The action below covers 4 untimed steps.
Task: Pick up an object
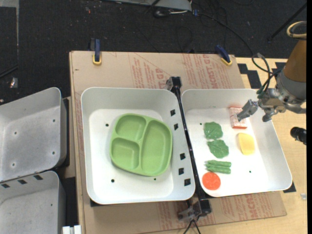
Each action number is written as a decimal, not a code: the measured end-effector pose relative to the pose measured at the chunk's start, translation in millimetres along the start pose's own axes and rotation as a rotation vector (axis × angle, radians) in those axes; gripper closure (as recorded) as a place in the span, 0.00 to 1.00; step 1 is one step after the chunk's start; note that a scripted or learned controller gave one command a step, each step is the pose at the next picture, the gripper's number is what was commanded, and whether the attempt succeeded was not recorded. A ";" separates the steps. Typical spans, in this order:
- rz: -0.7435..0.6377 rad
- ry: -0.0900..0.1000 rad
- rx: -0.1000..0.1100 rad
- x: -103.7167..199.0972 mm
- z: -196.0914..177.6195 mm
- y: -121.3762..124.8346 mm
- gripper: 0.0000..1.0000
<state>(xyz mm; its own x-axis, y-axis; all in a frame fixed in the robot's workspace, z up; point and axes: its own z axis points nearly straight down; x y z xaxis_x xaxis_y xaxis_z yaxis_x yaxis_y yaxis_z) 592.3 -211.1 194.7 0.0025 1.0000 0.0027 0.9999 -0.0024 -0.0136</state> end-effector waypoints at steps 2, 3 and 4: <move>-0.002 -0.002 -0.010 5.5 36.3 -0.6 0.00; -0.003 -0.002 -0.009 8.7 99.8 2.6 0.00; -0.003 -0.003 -0.013 9.0 102.3 2.8 0.00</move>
<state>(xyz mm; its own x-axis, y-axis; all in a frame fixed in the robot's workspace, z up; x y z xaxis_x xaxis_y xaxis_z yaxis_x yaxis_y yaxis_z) 593.8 -201.8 92.4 -0.0003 1.0000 -0.0006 1.0000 0.0003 -0.0004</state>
